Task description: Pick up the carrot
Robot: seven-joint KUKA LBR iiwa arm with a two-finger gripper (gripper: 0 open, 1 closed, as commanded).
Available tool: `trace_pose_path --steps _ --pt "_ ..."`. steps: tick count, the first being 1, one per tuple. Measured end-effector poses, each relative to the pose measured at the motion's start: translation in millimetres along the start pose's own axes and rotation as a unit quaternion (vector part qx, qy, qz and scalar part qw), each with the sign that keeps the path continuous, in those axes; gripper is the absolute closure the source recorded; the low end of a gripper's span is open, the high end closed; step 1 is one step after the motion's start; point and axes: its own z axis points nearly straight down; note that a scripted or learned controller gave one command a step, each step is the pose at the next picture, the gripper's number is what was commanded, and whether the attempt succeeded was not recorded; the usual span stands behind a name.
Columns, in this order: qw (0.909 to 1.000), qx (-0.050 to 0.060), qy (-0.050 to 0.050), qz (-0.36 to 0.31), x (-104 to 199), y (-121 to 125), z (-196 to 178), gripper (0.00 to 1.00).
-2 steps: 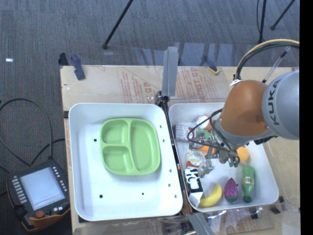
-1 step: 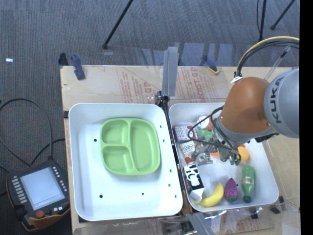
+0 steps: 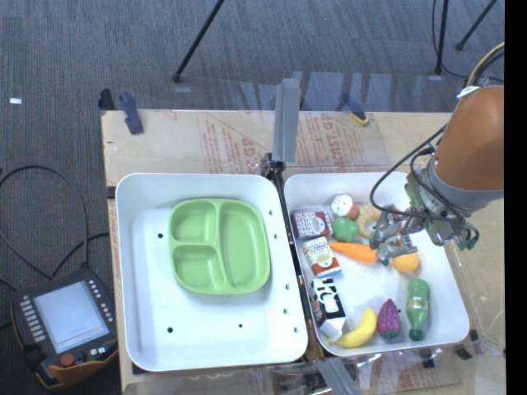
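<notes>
In the right bin (image 3: 458, 307), the gripper (image 3: 394, 239) hangs at the carrot's (image 3: 354, 252) thick end — hemmed by toys, its state unclear; the green tray (image 3: 220, 245) sits alone.

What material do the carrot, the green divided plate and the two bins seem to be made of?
The carrot looks like smooth moulded plastic: even orange, slight sheen, green top. The green divided plate also seems plastic, matte, one flat colour with rounded moulded compartments. The two white bins look like thin formed plastic, with rounded corners and a soft gloss, though painted metal is not excluded.
</notes>
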Motion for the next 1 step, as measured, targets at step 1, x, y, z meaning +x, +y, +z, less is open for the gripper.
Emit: trace_pose_path --steps 1 --pt "0.9902 -0.002 0.004 0.14 31.7 67.1 4.0 1.0"
